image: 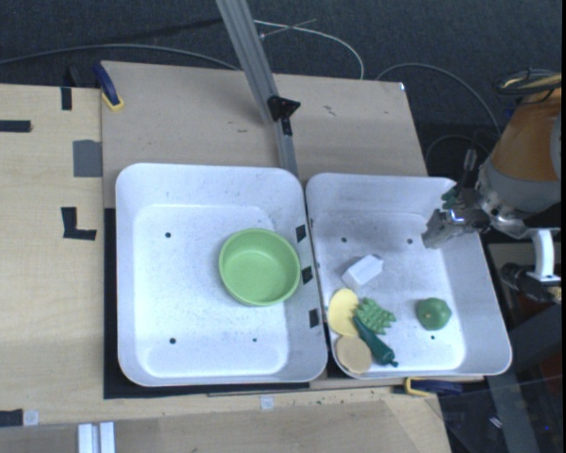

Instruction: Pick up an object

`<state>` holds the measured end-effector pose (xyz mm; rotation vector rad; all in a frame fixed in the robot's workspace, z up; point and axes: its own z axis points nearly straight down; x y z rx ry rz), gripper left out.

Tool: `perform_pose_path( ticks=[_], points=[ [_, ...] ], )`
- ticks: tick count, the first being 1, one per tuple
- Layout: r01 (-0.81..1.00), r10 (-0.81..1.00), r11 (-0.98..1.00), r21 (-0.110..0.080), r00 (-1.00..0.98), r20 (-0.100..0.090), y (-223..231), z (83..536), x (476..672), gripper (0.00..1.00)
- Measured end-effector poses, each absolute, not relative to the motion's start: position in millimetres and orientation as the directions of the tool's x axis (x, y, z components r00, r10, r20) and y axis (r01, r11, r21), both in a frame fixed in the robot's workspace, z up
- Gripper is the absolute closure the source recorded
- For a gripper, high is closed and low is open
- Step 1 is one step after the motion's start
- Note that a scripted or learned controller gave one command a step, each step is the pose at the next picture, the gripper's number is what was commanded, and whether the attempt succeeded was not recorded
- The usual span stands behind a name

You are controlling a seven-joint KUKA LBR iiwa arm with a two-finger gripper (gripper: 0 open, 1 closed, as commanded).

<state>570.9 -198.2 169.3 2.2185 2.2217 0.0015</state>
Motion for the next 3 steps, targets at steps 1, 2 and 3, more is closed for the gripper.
perform_pose_path(
  ticks=[1, 2, 3],
  points=[
    [1.000, 1.000, 0.002, 0.006, -0.002, -0.003, -199, 233, 575.6, 1.00],
    [1.000, 1.000, 0.002, 0.004, -0.002, -0.001, -199, 271, 576.7, 1.00],
    [1.000, 1.000, 0.007, 0.000, -0.007, 0.001, -140, 264, 594.5, 1.00]
  ],
)
